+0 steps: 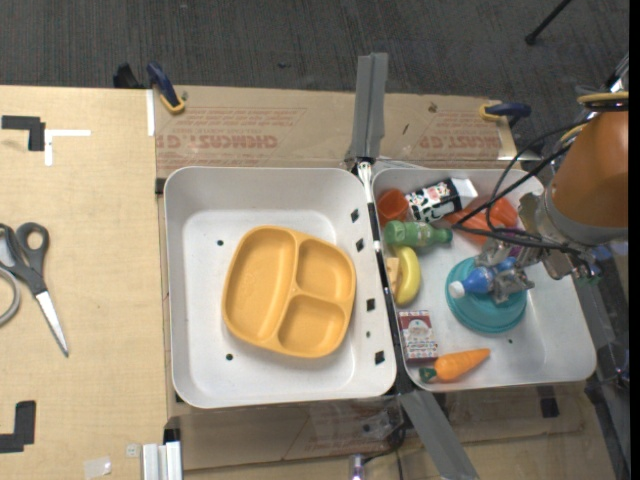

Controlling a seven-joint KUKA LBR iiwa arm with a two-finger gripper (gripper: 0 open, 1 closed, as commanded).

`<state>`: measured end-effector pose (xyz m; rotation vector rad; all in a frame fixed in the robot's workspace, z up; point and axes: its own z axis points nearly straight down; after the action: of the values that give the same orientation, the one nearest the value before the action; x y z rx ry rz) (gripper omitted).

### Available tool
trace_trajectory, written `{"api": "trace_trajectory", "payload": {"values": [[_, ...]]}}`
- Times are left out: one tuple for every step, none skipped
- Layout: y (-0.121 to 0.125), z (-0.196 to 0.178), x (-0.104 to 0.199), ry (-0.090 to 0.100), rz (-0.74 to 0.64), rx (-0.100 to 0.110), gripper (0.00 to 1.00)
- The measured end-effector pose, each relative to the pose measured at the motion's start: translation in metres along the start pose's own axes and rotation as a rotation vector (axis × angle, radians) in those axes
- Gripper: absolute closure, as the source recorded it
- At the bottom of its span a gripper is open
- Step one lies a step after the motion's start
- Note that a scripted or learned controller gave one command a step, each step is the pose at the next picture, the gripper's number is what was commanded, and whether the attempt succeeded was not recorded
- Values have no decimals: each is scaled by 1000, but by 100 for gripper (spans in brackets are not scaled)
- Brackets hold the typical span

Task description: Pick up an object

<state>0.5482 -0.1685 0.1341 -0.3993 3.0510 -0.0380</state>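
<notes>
Two white bins sat side by side on the table.
The left bin [190, 298] held one yellow tray [289, 291]; the pincer [503, 276] hung over a teal dish [487, 308] in the crowded right bin [560, 353], its grip unclear.

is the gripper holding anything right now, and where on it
It cannot be told. The gripper sits low over the teal bowl in the right bin, by a small blue bottle, but no grasp is visible.

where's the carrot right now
The carrot lies in the right bin, at its near edge, just right of the small red box and below the teal dish.
</notes>
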Motion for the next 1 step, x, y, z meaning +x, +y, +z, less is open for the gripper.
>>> {"api": "trace_trajectory", "payload": {"values": [[12, 5, -22, 2, 66, -6, 100]]}}
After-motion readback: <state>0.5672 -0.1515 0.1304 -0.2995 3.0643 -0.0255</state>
